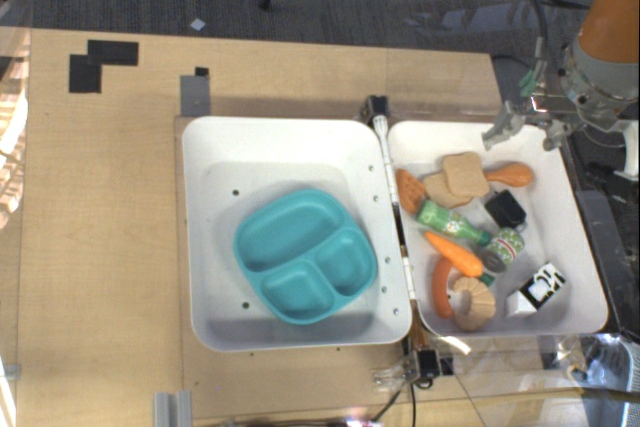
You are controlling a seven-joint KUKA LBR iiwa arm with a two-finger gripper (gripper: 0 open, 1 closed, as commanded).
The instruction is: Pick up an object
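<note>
Nearest the camera, at the 6 o'clock rim of the right bin [590, 310], lie a round wooden piece [472, 303] and a white block with black markings [540, 287]. Working toward 12 o'clock from there, the bin holds an orange carrot [455, 254], a small can [505, 246], a green tube [450, 222], a black cube [505, 209], two tan bread slices [457, 179] and an orange drumstick-shaped piece [510, 176]. The left bin [210, 215] holds a teal divided plate [305, 255]. The gripper [524, 122] hangs at the 1 o'clock corner of the right bin, above the rim and apart from every object; whether its fingers stand open or closed cannot be told here, and nothing is seen between them. The task names no particular object, so any item in the right bin qualifies. The step in hand is judged to be target selection and approach. For a reliable grasp, select an item with free space on two opposite sides: the drumstick piece, nearest the gripper, or the black cube, which stands slightly apart from its neighbours. Align the fingers across the item's narrow axis, descend vertically, and avoid the crowded cluster around the tube and carrot, where a finger may land on an adjacent object.
</note>
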